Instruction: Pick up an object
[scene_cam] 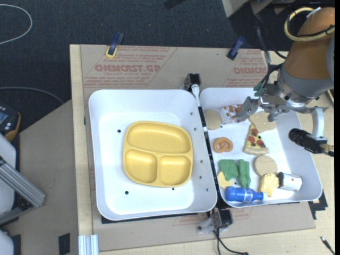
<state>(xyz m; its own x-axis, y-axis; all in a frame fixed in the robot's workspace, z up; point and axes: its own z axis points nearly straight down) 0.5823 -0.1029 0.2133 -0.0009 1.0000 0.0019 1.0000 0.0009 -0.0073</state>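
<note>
Grey arm with orange band reaching over the right white bin point(313, 180).
Its two-finger gripper point(249, 109) hovers at the bin's upper left, fingers spread, pinching nothing, above the small printed packet point(230, 113); the pizza-slice toy point(255, 140) lies lower right.

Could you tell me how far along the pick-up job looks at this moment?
Nothing looks picked yet. The gripper hovers over the right bin, near the pizza slice. The pretzel and blue bottle lie there too. Grasping and lifting remain.
</note>
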